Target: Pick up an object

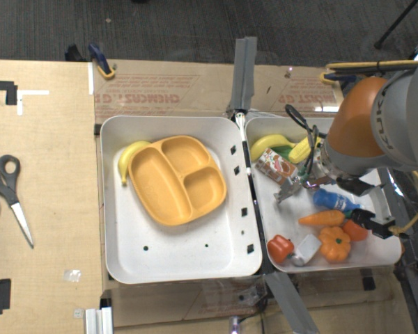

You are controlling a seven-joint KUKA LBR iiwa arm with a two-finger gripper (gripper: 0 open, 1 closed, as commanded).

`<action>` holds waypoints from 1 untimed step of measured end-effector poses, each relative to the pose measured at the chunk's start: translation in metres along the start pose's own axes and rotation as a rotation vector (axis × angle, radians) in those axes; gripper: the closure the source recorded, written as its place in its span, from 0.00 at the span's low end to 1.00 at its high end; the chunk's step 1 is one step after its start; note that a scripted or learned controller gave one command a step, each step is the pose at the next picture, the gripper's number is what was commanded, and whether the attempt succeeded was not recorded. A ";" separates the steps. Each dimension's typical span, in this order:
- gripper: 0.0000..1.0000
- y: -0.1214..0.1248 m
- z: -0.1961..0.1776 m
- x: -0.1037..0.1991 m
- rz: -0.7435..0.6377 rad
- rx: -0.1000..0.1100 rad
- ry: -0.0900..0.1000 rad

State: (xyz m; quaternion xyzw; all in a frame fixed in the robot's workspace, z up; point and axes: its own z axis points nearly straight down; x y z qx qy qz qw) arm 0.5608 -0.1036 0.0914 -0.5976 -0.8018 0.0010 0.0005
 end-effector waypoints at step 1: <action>0.00 0.071 -0.001 -0.017 0.017 -0.002 -0.001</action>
